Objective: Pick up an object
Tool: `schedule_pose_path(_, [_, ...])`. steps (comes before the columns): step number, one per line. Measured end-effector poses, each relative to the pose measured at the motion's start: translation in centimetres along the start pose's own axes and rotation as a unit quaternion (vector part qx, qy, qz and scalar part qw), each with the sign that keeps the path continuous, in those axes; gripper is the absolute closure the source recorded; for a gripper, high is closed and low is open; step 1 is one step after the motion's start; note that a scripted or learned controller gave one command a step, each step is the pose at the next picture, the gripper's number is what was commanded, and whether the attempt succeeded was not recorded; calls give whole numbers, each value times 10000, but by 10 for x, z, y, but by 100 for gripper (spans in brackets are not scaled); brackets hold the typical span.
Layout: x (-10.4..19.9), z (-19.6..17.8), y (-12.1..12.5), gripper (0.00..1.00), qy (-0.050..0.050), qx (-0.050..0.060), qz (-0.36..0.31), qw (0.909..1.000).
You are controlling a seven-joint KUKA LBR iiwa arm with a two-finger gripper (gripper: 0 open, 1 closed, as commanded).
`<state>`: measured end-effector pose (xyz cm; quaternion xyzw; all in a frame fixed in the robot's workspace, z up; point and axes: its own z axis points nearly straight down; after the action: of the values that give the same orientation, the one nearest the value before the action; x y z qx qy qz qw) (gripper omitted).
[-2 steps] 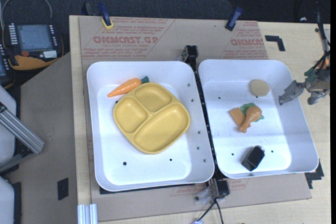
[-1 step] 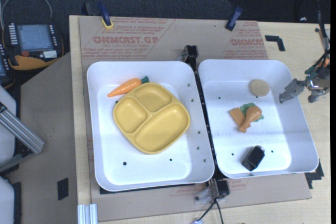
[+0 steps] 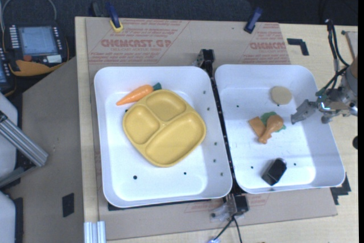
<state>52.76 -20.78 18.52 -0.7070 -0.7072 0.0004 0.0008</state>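
Nearest the camera, a small black block (image 3: 275, 171) lies low in the right bin (image 3: 250, 176); beyond it sit an orange, drumstick-like toy (image 3: 267, 126) with a bit of green, then a flat tan disc (image 3: 280, 95). Any of these could serve as the object to pick — all three rest loose on the bin floor, well apart from each other. The hand (image 3: 301, 114) hovers at the bin's right wall, one grey finger pointing toward the orange toy; whether it is wide or narrow I cannot tell, since the rest is cut off at the frame edge. The risks, as I judge them: the toy is lumpy and may roll or slip off a pinch; the disc is thin, so fingers could scrape the floor. In the left bin (image 3: 108, 139) a yellow divided plate (image 3: 164, 135) touches a carrot (image 3: 134, 94).
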Motion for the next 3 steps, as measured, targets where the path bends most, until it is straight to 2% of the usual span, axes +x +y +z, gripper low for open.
schedule_pose_path(2, [0,99,-9,0,13,28,1,10000])
schedule_pose_path(3, [-1,85,-7,100,-5,-10,2,10000])
